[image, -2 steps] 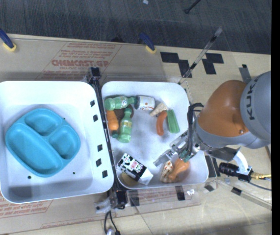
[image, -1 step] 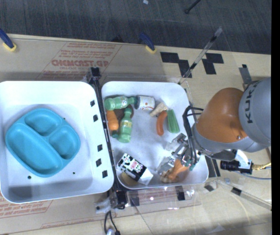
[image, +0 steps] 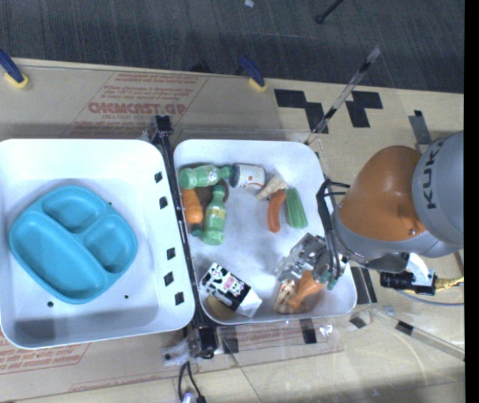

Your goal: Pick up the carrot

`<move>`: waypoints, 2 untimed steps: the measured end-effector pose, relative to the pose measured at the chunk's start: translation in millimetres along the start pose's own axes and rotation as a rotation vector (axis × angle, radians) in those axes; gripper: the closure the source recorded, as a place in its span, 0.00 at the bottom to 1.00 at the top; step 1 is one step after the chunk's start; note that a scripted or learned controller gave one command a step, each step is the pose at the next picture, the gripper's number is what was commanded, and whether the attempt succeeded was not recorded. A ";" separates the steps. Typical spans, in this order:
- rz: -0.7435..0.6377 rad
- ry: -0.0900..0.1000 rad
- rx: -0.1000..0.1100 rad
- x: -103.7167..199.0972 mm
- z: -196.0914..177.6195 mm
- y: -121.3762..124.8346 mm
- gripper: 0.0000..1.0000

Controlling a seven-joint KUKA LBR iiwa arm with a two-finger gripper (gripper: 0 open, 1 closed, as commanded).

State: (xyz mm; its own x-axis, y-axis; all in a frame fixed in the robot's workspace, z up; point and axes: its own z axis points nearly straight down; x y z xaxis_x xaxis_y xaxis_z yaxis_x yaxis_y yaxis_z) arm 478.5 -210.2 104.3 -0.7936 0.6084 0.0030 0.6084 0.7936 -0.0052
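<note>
Camera view: the hand hangs over an orange carrot, grip unclear; cardboard reads "CHEMCAST GP".

- carrot: orange, short and stubby, lying tilted in the right bin's near right corner, at the gripper's tip

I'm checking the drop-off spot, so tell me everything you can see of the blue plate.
The blue plate is a light turquoise, rounded dish that looks like smooth plastic. It has three sunken sections: one long one along its lower left, two smaller ones at its upper right. It lies flat and skewed on the floor of the left bin, nearer that bin's left side. Nothing lies in it.
</note>
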 end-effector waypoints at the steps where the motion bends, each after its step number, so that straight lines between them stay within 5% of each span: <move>1: 0.309 0.005 -0.003 31.0 12.6 37.6 1.00; 2: 0.242 -0.008 -0.006 18.8 -97.0 24.6 1.00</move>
State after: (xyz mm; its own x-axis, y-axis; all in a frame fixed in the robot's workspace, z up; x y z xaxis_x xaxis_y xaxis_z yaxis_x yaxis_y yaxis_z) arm 479.1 -179.0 201.1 -0.6247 0.7808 -0.0057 0.7808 0.6247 0.0011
